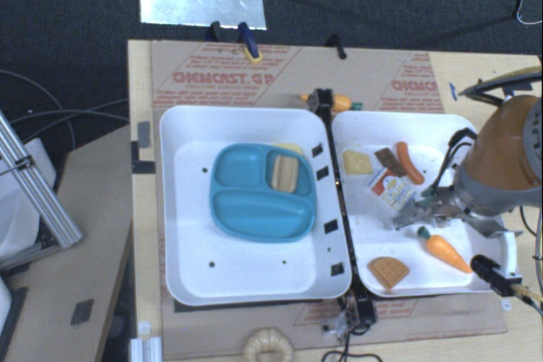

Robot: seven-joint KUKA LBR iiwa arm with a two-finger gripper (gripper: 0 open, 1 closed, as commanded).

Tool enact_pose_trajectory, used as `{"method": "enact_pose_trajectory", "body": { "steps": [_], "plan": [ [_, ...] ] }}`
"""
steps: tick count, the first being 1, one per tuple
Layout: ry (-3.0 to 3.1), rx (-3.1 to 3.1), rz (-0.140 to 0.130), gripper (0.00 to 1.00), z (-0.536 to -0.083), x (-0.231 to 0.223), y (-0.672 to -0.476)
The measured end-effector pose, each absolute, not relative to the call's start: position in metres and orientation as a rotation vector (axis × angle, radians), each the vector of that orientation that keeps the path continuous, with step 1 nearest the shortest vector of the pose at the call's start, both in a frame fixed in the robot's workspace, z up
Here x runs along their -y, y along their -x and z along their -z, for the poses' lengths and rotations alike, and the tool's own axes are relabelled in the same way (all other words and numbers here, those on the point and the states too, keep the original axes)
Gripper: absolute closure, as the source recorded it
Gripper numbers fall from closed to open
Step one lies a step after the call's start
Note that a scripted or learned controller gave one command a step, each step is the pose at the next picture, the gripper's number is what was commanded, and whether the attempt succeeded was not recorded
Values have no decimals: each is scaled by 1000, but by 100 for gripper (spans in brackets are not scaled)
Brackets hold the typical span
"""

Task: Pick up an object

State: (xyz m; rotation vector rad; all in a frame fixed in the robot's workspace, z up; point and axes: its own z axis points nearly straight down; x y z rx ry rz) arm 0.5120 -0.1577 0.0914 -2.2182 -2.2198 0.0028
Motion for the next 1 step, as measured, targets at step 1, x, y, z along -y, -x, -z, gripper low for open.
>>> {"method": "enact_pose_trajectory", "body": {
  "steps": [1],
  "plan": [
    [2220,2222,0,0,-84,157,-512]
  ]
}}
